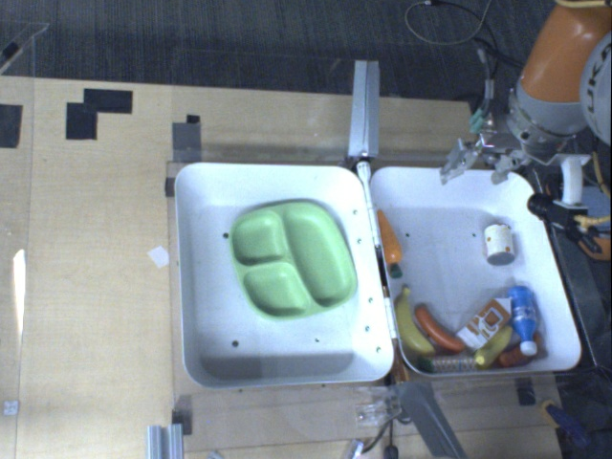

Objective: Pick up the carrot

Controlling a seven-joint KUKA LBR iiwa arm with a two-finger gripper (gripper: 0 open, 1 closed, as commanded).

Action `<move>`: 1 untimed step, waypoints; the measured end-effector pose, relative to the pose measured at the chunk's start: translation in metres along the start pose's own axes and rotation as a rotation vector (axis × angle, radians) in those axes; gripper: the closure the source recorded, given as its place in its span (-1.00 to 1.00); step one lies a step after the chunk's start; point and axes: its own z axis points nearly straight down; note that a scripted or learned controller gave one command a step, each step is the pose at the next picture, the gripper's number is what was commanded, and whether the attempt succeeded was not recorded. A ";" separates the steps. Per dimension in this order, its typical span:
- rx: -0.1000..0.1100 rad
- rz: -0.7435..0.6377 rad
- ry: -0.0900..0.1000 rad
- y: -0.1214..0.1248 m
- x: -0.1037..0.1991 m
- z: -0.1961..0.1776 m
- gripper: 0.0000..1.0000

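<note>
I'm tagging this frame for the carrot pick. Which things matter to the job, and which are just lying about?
For the job:
carrot, against the right bin's left wall
pincer, above the right bin's far edge

Just lying about:
green divided plate in the left bin
banana
sausage
white cup
blue bottle
small carton

cam: single fixed view above bench [86,285], looking down at a slant | framing: both white bins side by side, left bin [196,285] and right bin [449,199], fairly near (dark floor beyond the far edge) | arm [564,55] enters from view's right
</note>
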 end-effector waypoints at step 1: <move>-0.001 0.281 0.000 0.001 0.024 0.134 -1.00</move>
